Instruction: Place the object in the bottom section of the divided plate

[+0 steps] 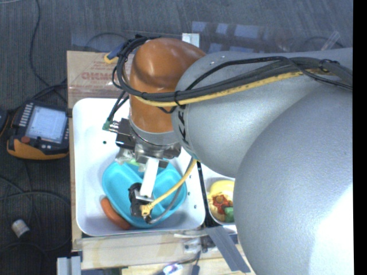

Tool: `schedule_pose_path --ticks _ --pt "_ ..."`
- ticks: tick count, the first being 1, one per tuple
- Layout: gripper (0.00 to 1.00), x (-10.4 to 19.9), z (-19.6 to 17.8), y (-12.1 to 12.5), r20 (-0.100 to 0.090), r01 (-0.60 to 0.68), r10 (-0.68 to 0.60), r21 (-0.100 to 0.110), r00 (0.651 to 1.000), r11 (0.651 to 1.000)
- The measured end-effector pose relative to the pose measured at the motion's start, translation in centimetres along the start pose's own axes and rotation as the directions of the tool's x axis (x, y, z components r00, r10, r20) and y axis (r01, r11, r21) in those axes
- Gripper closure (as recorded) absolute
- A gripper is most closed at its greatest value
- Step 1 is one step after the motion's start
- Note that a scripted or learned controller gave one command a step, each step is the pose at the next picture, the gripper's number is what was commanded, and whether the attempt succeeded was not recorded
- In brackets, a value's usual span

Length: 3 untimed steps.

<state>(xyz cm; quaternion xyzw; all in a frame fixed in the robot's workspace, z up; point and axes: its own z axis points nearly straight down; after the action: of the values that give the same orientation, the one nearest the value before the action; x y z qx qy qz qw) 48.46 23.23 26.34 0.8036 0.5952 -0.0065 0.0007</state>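
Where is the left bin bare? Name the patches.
Left bin: bare floor along its left wall and in the far left corner, bordering the plate. Crowded at the near edge, where plate, orange piece and arm meet.

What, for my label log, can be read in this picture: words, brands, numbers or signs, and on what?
No text reads clearly.
Red print on the cardboard sheet: blurred, unreadable.
Screen of the handheld pendant: too small to read.
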Motion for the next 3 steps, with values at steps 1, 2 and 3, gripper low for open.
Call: schedule_pose_path --ticks 1,2,3 --pt "1.00 -0.1 -2.3 0.0 0.000 0.238 -0.238 -0.003 0.971 0.971" --pt "1.00 -9.7 3.1 7.5 0.000 -0.127 0.127 0.002 0.992 0.992" --pt "1.00 -10.1 8.5 13.4 0.001 -0.601 0.601 0.002 0.799 0.799"
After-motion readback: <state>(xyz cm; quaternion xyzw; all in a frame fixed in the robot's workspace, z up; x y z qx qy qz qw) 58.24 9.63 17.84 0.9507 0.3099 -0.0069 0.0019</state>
